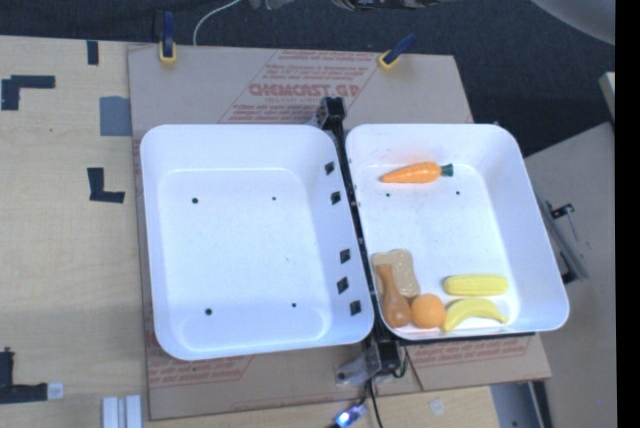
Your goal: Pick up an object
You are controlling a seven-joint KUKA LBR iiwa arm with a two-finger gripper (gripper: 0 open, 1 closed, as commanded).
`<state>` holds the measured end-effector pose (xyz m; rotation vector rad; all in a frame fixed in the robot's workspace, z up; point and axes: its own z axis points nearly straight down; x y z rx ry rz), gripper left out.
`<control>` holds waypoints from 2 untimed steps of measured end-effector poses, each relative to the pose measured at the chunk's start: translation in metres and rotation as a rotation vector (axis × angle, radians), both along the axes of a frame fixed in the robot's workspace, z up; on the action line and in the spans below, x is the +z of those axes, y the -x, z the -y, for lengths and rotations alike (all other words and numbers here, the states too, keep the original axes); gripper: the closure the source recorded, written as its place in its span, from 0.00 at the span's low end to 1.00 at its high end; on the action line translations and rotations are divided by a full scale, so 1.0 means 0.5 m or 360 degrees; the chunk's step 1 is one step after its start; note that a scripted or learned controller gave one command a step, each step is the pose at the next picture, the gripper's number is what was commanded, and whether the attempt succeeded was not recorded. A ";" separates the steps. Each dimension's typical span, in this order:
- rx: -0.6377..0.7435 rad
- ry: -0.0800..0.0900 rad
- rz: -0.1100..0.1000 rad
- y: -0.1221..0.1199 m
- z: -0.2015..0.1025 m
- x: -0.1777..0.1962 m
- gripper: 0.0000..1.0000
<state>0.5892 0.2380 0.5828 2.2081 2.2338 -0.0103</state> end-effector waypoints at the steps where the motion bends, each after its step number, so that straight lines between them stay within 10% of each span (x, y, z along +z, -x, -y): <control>1: 0.0004 0.0002 -0.0001 0.000 -0.002 0.019 1.00; 2: 0.0007 0.0003 -0.0002 0.001 -0.005 0.038 1.00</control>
